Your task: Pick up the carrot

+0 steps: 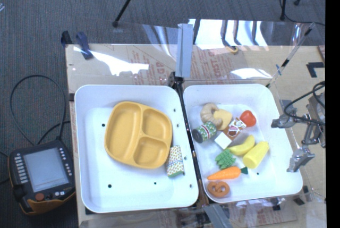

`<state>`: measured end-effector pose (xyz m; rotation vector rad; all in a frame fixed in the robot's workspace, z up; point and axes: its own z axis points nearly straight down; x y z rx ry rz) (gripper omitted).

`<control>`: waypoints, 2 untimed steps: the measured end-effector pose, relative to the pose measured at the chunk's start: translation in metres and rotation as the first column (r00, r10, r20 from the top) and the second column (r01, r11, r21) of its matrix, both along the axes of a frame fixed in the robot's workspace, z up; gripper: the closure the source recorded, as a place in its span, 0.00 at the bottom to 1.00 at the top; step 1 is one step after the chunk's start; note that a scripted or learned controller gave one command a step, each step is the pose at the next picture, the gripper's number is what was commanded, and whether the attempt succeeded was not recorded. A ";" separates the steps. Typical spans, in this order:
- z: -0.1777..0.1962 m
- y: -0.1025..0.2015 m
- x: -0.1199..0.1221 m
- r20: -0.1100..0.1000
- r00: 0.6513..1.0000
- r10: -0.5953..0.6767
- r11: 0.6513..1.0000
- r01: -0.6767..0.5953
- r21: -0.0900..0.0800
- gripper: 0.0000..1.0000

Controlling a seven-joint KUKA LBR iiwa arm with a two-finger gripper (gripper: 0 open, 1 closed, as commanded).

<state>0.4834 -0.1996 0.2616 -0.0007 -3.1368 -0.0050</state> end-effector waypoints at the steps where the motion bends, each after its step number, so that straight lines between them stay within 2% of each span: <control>1: -0.023 0.045 -0.006 -0.002 0.994 -0.114 0.994 0.114 -0.001 0.00; 2: -0.174 0.094 -0.006 0.006 0.977 -0.213 0.977 0.213 -0.002 0.00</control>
